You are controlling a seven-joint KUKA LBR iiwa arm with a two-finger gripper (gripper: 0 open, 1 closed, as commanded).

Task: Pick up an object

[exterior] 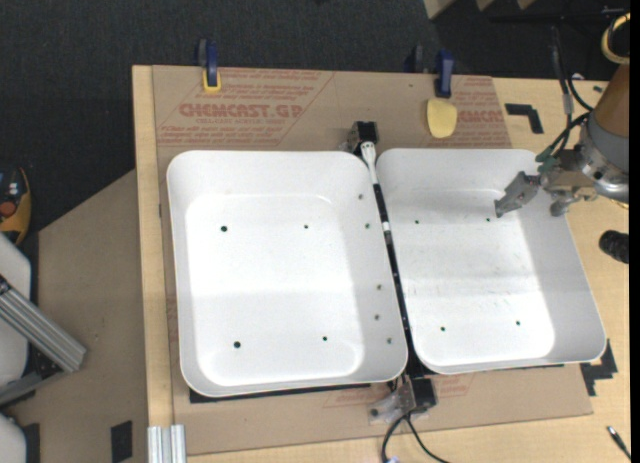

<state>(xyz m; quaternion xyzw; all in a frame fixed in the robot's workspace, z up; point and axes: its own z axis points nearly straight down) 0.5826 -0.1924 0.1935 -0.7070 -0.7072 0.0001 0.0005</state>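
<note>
My gripper (529,204) hangs over the far right part of the right white bin (470,351), close to its back right corner. Its two grey fingers (513,194) are spread apart, and only the white bin floor shows between them. The left white bin (200,351) lies beside it, and both bin floors show just small black dots. A small pale yellow object (441,117) lies on the cardboard board behind the right bin, well apart from the gripper.
The bins sit on a brown board (270,101) held by two blue clamps (209,54) at its back edge. A black bracket and rod (366,138) run between the bins. Cables hang at the right, near the arm (610,141).
</note>
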